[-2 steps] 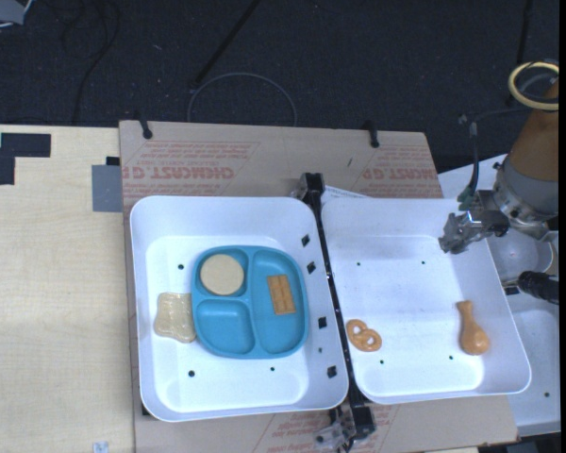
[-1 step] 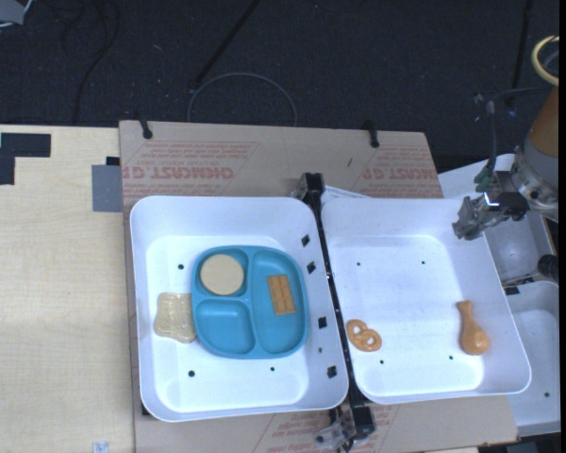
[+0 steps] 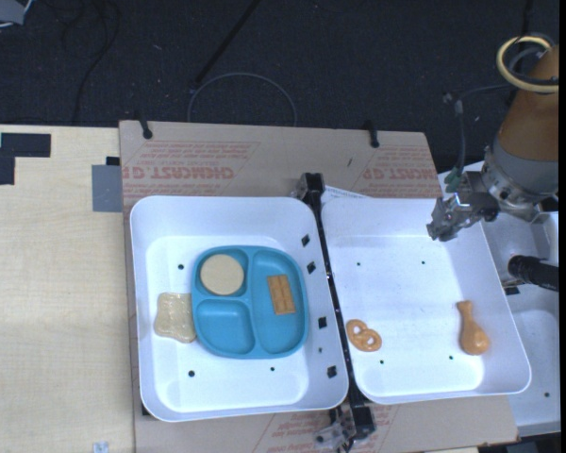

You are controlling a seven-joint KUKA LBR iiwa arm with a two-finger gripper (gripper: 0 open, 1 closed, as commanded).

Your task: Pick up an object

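Observation:
The right bin holds a small brown pretzel near its front left and a tan drumstick-shaped piece near its right wall. My gripper hangs over the bin's far right corner, well away from both items. Nothing shows between its fingers. In the left bin sits a blue divided plate carrying a round beige cracker and an orange wafer. A pale bread slice lies against the plate's left side.
A black divider with clips runs between the two bins. Both bins rest on a cardboard sheet. A wooden bench top spreads to the left. The arm's grey wrist and orange band stand at the right edge.

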